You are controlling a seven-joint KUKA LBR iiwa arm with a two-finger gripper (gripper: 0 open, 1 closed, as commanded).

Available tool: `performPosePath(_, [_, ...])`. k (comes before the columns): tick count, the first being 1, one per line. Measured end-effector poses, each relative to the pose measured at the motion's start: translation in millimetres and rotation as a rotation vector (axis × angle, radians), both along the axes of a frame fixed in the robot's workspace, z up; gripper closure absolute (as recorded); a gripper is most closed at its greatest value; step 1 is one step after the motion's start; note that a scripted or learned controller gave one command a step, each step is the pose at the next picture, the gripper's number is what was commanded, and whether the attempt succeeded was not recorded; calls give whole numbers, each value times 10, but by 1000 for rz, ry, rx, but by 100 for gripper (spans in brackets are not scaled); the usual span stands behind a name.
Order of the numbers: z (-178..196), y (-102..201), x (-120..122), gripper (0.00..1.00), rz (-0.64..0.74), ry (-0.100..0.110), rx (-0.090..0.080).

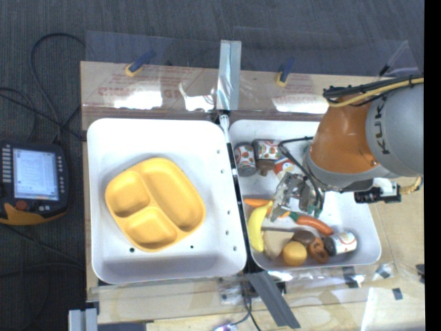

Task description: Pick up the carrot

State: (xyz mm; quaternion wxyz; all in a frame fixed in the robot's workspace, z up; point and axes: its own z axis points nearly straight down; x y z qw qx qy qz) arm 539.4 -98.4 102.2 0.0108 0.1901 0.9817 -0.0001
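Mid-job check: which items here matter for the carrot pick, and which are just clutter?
Job: orange carrot with green top; end effector above the right white bin.

Clutter: yellow divided plastic tray; yellow banana; two printed cans; round orange fruit.

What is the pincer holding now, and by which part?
It cannot be told. The pincer hangs low in the right bin, just above the carrot and beside the banana, but no item shows between its tips.
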Motion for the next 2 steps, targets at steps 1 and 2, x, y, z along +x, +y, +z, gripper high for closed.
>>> performPosePath(1, [850, 479, -338, 100, 70, 13, 3])
performPosePath(2, [1372, 1263, -313, 100, -212, 19, 7])
